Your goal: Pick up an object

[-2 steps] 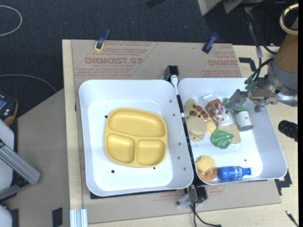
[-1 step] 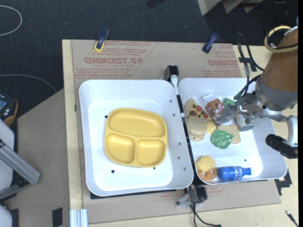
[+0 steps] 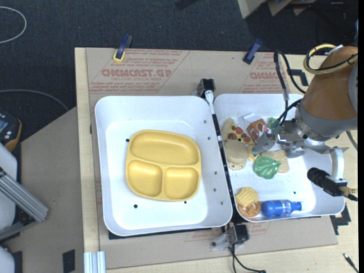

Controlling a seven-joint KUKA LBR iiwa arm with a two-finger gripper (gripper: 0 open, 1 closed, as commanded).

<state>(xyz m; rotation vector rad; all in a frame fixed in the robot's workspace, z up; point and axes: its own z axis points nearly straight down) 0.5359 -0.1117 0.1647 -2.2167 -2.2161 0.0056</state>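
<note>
The arm [image 3: 333,98] reaches in over the right bin [image 3: 242,104], its gripper [image 3: 272,142] low among the clutter in the bin's middle, presumably lining up on a piece. Whether it grips anything cannot be told.

Candidates lie close together: a pizza slice [image 3: 235,132] toward the bin's left edge, a green leaf [image 3: 265,166] just beside the gripper, and a blue bottle [image 3: 281,208] with a yellow piece [image 3: 247,197] along the near edge. The left bin [image 3: 108,152] holds a yellow tray [image 3: 163,165].

The wrist hides whatever lies beneath it.
</note>
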